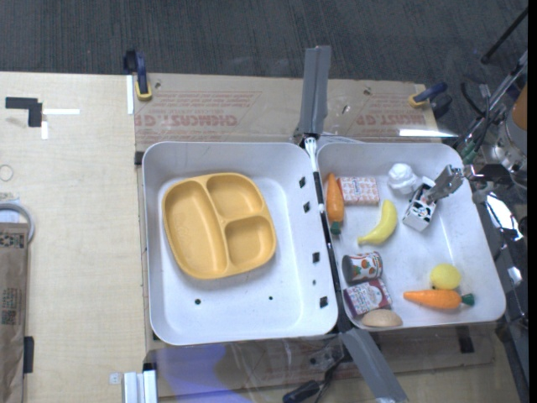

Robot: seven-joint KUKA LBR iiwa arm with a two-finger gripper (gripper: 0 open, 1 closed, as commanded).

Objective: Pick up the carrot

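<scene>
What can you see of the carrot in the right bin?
The carrot is an orange toy, plastic by its look, with a small green top at its right end and a tapered tip pointing left. It lies flat on the floor of the right bin near the front right corner, just below the lemon, possibly touching it. The gripper is apart from it.

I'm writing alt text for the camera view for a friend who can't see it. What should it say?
A robot gripper hovers over the right bin, well apart from the carrot lying near its front edge beside a lemon. A banana lies mid-bin, and a yellow divided plate sits in the left bin.
</scene>
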